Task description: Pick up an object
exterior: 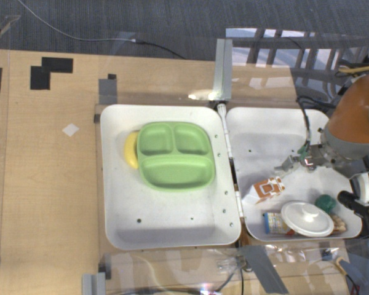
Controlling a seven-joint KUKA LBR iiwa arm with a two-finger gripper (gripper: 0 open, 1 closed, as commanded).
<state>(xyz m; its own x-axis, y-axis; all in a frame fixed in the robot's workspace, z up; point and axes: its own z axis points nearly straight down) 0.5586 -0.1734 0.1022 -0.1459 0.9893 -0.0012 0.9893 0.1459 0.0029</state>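
Hand [297, 160] low over the right bin [258, 128], reaching in from the right — open or closed, cannot tell. Just near and left of it, a small orange-and-white object [269, 189] flat on the bin floor, apart from the hand. Nearer still, a white bowl [306, 219]. In the left bin [166, 226] — a green divided tray [174, 155].

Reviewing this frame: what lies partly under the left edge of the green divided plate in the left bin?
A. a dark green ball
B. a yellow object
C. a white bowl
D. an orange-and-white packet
B: a yellow object peeks out from beneath the left edge of the green divided plate, in the left bin.
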